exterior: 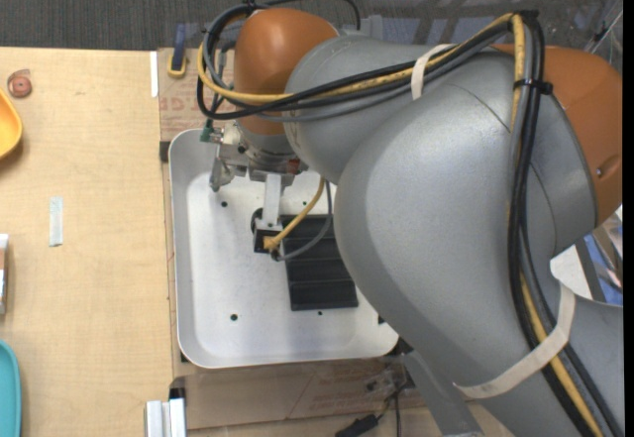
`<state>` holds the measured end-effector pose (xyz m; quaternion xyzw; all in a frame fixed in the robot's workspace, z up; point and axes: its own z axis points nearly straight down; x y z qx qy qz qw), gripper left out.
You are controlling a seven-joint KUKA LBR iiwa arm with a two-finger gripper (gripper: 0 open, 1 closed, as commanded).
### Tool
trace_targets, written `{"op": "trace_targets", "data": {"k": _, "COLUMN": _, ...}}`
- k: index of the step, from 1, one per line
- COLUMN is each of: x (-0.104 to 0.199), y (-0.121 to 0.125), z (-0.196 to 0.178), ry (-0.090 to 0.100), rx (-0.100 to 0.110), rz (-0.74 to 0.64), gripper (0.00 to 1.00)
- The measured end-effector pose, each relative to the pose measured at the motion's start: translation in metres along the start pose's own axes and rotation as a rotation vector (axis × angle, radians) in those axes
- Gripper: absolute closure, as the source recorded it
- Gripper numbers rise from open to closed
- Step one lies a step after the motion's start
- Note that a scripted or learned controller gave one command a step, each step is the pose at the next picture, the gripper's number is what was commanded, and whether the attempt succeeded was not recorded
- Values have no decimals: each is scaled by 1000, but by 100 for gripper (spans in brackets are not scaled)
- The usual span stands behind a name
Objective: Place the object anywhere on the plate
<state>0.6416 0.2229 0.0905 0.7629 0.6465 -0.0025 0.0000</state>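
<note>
Here, we find the end effector [230, 170] low inside the white bin [198, 326] | grip: we cannot tell how open, or whether anything is held | object: black ribbed block [322, 281] lying flat in the bin, nearby | step: pickup, we judge | next: grasp block, lift, carry to plate
</note>
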Motion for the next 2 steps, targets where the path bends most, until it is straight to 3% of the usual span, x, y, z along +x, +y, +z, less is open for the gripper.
{"op": "trace_targets", "data": {"k": 1, "x": 7, "y": 16, "z": -1, "ry": 1, "rx": -4, "rz": -329, "gripper": 0}}
{"op": "trace_targets", "data": {"k": 2, "x": 6, "y": 16, "z": -10, "ry": -2, "rx": -3, "rz": -329, "gripper": 100}}
